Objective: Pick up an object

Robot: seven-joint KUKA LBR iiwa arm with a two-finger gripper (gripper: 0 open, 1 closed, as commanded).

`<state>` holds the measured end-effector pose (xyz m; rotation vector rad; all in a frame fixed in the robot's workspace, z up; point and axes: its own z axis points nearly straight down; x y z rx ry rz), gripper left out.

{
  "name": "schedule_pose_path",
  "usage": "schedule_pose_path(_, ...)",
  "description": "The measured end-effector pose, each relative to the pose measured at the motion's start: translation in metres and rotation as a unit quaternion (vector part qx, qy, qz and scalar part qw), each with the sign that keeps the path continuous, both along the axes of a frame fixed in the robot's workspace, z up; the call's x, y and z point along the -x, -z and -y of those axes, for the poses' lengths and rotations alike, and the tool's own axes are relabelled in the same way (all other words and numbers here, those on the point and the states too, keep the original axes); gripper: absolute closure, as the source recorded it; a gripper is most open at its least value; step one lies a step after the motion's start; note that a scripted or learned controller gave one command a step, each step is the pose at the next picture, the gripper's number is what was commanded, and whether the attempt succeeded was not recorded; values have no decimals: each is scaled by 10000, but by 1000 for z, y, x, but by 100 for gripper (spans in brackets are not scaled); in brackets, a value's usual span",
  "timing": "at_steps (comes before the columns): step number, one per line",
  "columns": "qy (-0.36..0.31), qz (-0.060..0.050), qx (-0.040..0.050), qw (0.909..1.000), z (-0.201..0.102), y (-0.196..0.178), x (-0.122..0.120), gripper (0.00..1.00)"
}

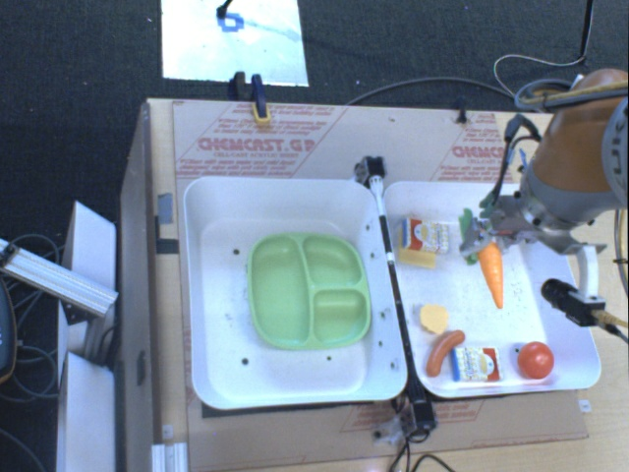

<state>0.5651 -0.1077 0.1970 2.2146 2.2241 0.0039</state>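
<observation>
The gripper (479, 236) hangs over the right bin (575, 367) at the leafy top of the toy carrot (492, 273), whose long axis runs toward the near edge; whether it is apart or together cannot be told.

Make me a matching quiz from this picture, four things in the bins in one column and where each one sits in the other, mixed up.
Things:
1. green divided plate
2. carrot
3. tomato
4. sausage

Places:
A. near right corner of the right bin
B. just below the hand, leafy end up toward it
C. middle of the left bin
D. near edge of the right bin, beside the small carton

Pairs: 1-C, 2-B, 3-A, 4-D
</observation>
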Motion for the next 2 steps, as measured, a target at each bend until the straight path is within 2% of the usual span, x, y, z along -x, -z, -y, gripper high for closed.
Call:
schedule_pose_path(1,16,-14,1,10000,19,6,58,100)
schedule_pose_path(2,4,-5,-3,10000,-52,-51,78,100)
